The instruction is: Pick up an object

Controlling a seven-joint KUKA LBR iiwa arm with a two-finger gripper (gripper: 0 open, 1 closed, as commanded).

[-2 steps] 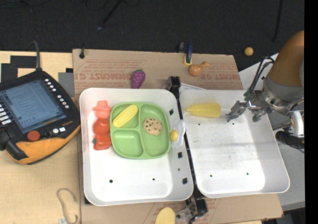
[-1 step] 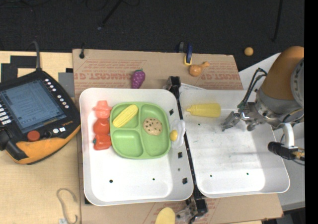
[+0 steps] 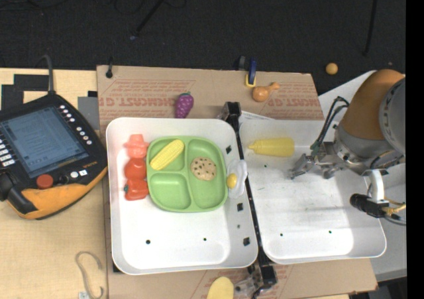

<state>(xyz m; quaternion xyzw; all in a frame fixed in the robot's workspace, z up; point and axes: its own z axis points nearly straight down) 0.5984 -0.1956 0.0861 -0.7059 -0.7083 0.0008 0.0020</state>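
My gripper (image 3: 299, 168) hangs low over the right bin (image 3: 311, 231), near its middle, with the grey fingers pointing left and spread apart; nothing sits between them. A yellow squeeze bottle (image 3: 270, 147) lies on its side at the back of that bin, just up and left of the fingertips, apart from them. In the left bin (image 3: 172, 244) a green divided plate (image 3: 187, 175) carries a corn cob (image 3: 165, 154) and a cookie (image 3: 204, 169). A red toy figure (image 3: 135, 168) lies left of the plate, and a small yellow piece (image 3: 232, 181) rests at its right edge.
Behind the bins on the cardboard sit a purple grape bunch (image 3: 184, 104) and an orange pear-shaped toy (image 3: 262, 92). A teach pendant (image 3: 46, 152) lies on the bench at left. Another yellow object (image 3: 220, 288) sits at the front edge. A black divider (image 3: 242, 185) separates the bins.
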